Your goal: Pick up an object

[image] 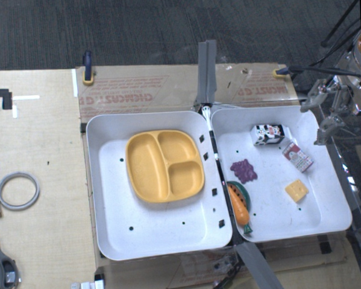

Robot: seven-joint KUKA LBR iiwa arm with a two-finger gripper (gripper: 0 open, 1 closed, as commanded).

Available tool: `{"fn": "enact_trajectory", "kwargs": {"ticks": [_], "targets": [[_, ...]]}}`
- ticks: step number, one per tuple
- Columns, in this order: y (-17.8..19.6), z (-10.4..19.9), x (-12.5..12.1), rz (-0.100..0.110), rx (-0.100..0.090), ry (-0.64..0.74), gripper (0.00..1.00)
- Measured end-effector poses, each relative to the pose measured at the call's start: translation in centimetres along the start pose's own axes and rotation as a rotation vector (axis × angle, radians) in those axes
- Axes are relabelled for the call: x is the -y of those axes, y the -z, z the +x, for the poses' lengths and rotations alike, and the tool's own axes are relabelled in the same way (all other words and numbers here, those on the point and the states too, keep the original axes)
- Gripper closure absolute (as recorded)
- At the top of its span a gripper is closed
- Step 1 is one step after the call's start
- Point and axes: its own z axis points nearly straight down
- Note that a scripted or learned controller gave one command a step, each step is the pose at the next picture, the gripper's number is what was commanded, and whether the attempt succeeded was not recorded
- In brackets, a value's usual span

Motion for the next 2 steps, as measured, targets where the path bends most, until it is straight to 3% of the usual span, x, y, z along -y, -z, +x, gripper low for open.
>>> {"fn": "enact_trajectory", "kwargs": {"ticks": [1, 2], "targets": [[-15.4, -1.1, -7.2, 0.001, -0.002, -0.361, 0.0], [-10.0, -0.3, -0.8, 0.001, 0.001, -0.274, 0.0]]}}
